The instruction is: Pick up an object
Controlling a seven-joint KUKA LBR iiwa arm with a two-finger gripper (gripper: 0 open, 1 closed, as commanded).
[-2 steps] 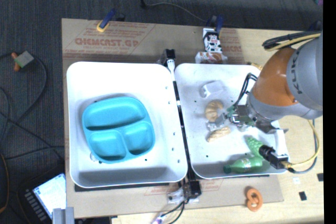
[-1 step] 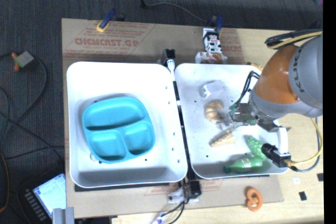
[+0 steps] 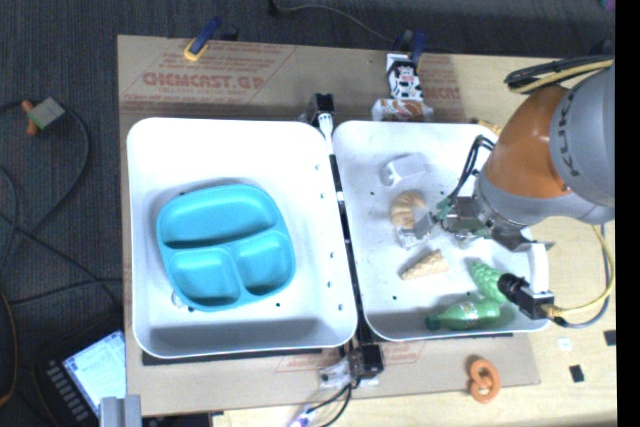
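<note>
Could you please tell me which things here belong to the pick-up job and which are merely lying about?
In play:
gripper, low in the right bin
tan pastry
beige wedge
green bottle
clear piece

Lying about:
blue divided tray in the left bin
orange ring on the bench

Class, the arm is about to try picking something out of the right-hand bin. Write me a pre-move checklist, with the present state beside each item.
1. Gripper is over the right bin: ok.
2. A target lies close by: ok, the tan bread roll is just beside the gripper, with the tan wedge below it.
3. Nothing already held: cannot tell, the fingertips are too small to read.
4. Green bottle is out of the way: ok, it lies near the bin's front edge.
5. Blue divided tray is apart from the work: ok, it sits in the left bin.
</note>
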